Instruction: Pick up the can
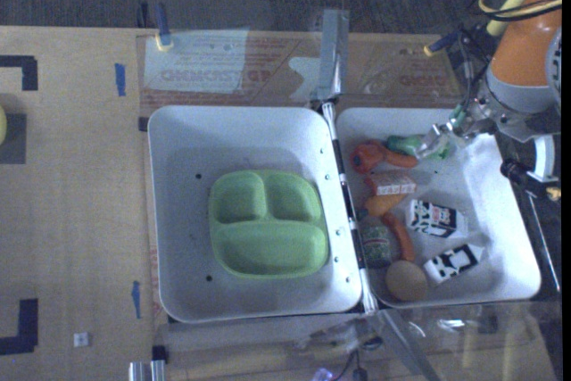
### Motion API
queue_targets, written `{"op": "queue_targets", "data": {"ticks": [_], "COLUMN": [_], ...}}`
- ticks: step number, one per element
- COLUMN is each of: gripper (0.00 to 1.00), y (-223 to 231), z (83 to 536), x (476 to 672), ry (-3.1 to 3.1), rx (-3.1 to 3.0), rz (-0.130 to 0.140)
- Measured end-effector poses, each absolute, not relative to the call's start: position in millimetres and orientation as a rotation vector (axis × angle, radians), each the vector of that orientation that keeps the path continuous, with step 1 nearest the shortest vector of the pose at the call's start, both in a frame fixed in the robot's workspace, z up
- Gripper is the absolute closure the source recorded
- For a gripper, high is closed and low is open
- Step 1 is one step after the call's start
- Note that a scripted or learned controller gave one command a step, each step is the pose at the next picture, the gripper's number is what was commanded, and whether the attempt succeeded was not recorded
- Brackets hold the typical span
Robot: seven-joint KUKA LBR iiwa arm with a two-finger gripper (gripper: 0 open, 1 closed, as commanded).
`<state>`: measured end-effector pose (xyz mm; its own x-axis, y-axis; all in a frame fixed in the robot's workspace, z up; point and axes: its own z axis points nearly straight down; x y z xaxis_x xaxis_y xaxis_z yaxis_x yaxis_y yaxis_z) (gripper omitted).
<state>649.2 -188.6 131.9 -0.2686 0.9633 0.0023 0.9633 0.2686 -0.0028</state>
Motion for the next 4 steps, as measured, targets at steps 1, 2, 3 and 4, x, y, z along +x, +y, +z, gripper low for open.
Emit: {"op": "queue_targets", "data": {"ticks": [1,2,3,4], "gripper": [0.0,0.0,0.0,0.0], "y": [-178,-201,-218,-218], "z": [195,100,97,86], "x": [665.7,633.5,665.6,584.5], "ry": [-2.499,-2.574,-2.646,-2.637], "rx": [-1.906,-1.797,-1.655,-1.708], "rz": [0.0,0.001,-0.001,-0.013]}}
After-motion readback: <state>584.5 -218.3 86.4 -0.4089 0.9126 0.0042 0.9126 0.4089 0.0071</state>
